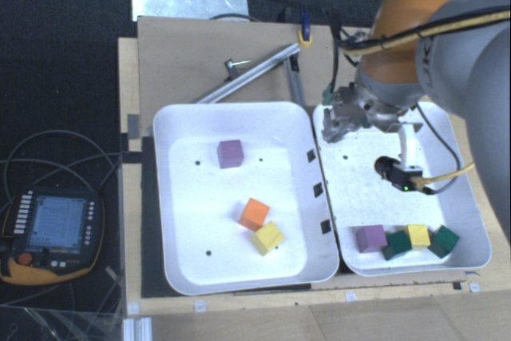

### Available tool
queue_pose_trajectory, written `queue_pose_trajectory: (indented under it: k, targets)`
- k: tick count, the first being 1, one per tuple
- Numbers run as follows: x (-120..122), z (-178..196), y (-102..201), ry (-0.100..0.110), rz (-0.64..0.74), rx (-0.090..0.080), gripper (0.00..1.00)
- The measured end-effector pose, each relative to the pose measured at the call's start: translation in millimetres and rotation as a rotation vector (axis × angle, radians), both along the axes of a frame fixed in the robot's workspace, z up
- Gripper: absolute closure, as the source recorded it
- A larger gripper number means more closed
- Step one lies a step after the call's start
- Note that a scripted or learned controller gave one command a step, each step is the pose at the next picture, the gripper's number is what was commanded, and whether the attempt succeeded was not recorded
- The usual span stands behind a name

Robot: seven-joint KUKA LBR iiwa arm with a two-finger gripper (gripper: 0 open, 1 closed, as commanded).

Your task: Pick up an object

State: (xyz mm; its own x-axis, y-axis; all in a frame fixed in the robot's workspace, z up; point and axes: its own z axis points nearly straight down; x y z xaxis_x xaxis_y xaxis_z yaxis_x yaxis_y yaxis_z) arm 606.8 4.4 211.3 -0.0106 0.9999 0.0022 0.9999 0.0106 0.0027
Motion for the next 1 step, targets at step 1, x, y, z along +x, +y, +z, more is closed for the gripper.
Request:
queue_pose_trajectory:
  k: [1]
  targets:
    - [-7.3, 14.4, 53.3, 0.001, 0.001, 0.001, 1.00]
